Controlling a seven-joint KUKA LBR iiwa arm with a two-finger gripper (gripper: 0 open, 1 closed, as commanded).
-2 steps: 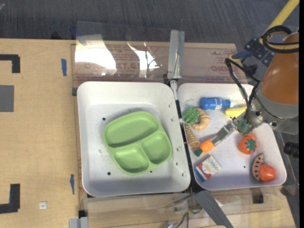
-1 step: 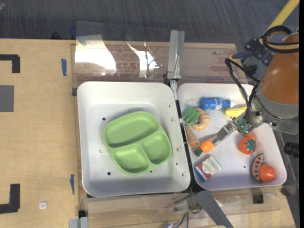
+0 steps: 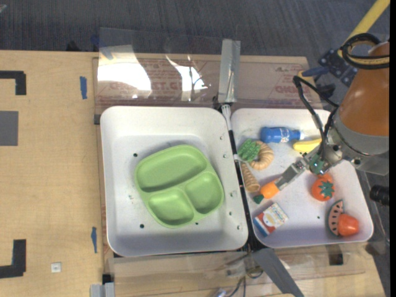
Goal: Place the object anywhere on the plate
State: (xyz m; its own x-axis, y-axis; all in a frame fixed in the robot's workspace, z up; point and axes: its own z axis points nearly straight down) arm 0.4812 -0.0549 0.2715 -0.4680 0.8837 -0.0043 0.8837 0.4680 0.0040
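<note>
Reaching into right shallow white bin (image 3: 298,206) with grey two-finger gripper (image 3: 279,183), tip touching or just beside small orange toy piece (image 3: 268,192). Cannot tell how open, or whether anything is gripped. Likely target; long axis seemingly lower-left to upper-right, leading end unclear. Risks: glancing off neighbouring tan braided toy (image 3: 250,177); snagging bin wall before green 3-compartment plastic plate (image 3: 179,184).

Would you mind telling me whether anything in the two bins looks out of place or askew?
Nothing looks spilled or damaged. The green plate sits askew in the left bin, turned against the walls. The toys lie loosely scattered in the right bin.
</note>
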